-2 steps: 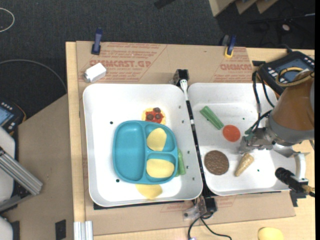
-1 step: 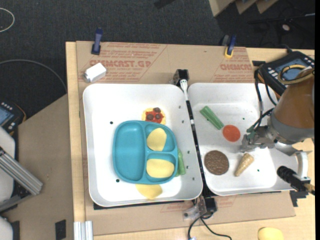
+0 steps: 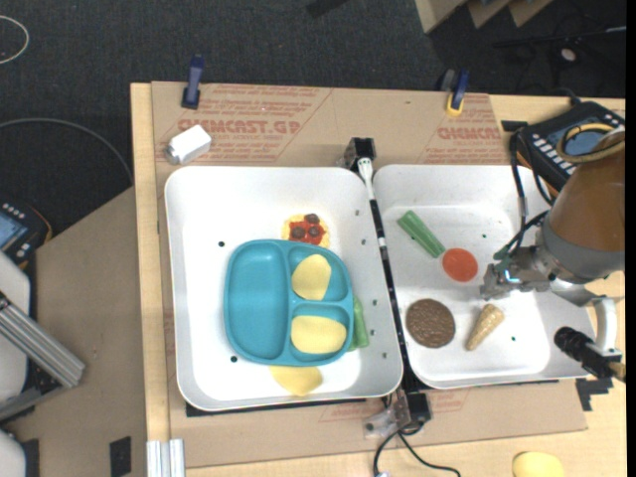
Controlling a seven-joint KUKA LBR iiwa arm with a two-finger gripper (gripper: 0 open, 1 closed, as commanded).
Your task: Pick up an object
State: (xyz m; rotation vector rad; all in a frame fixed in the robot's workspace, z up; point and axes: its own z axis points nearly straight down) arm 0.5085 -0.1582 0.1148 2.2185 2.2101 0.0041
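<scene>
Gripper [image 3: 504, 278] low in right bin [image 3: 475, 371], whether anything is gripped I can't tell; cone [image 3: 485, 325] just below it, red disc [image 3: 459, 263] just left, brown cookie [image 3: 430, 322] and green stick [image 3: 419, 234] further left. Left bin [image 3: 194, 266] holds blue divided tray [image 3: 256, 301] with yellow pieces; cardboard bench [image 3: 298, 117], dark carpet beyond.

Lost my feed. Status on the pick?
End effector low in right bin, above cone. Nothing seen held. Red disc close beside.

Robotics lab: clamped cardboard bench [image 3: 298, 117], white bins [image 3: 189, 296], cables, dark carpet.
</scene>
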